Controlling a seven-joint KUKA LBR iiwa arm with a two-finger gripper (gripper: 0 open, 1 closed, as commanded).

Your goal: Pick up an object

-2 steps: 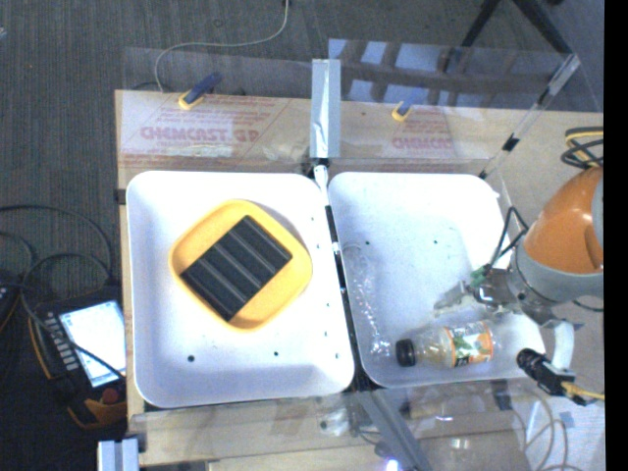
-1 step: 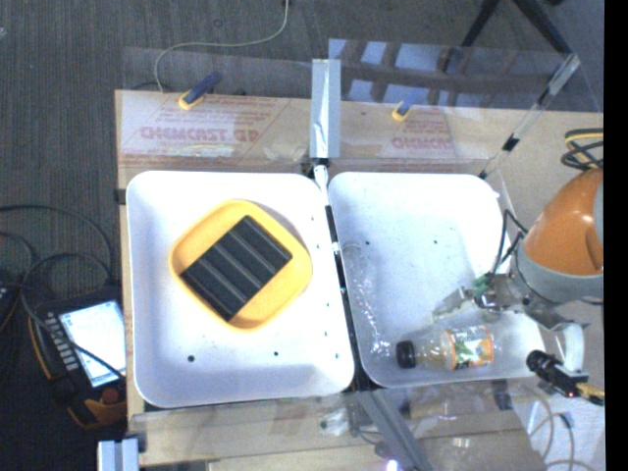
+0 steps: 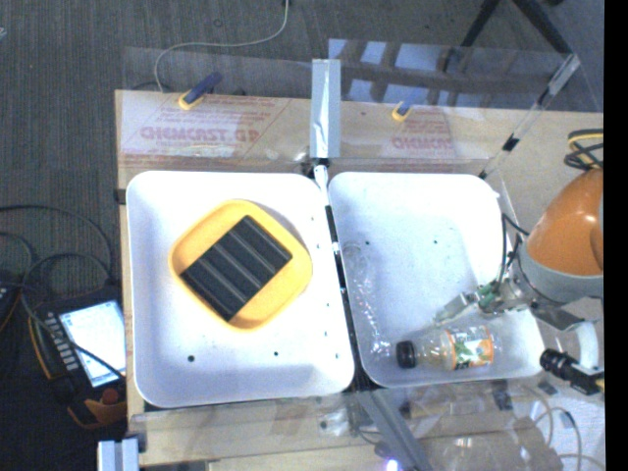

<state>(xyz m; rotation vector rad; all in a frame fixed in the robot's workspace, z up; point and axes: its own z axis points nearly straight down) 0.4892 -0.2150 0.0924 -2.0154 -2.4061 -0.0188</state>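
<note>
A small clear bottle (image 3: 453,350) with a black cap and an orange-green label lies on its side near the front wall of the right bin (image 3: 412,214). The gripper (image 3: 478,300) hangs over the right side of that bin, just above and behind the bottle, under the arm's orange band (image 3: 569,229). Nothing can be seen held in it. A yellow rounded object with a black ribbed top (image 3: 240,264) lies in the middle of the left bin (image 3: 157,214).
Something clear and crinkled (image 3: 358,287) lies along the left wall of the right bin. Cables and a small screen device (image 3: 88,337) lie on the floor to the left. Wooden boards and clamps (image 3: 199,88) stand behind the bins.
</note>
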